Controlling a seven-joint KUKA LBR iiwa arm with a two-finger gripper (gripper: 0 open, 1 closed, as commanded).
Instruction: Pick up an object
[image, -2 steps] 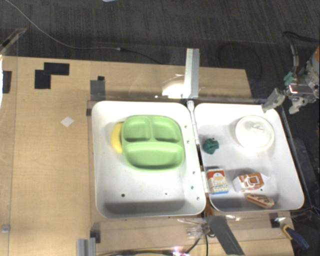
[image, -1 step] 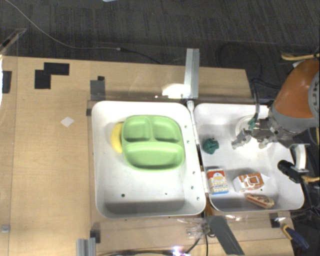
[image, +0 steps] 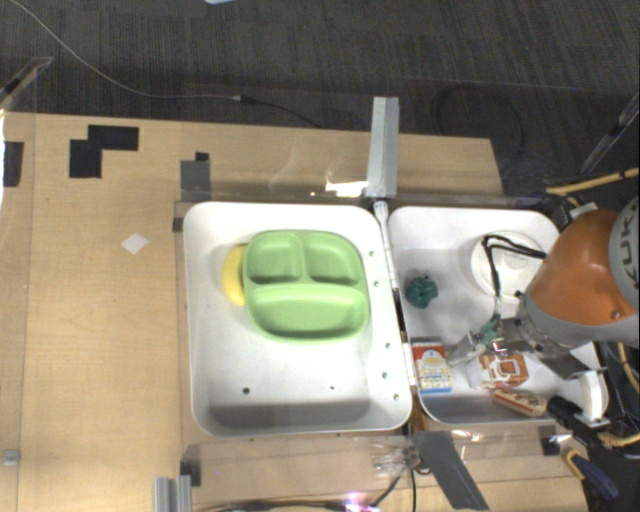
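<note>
The gripper (image: 493, 348) sits low in the right bin (image: 440, 235), over a cluster of small packets (image: 505, 372); whether it is released or clenched cannot be told. Nothing is visibly held. Near it to the left lies a red-and-white box (image: 431, 366) — against the bin's left wall. Further back rests a dark green object (image: 421, 291). The left bin (image: 290, 400) holds a green tray (image: 304, 283) partly covering a yellow item (image: 233, 275).
</note>
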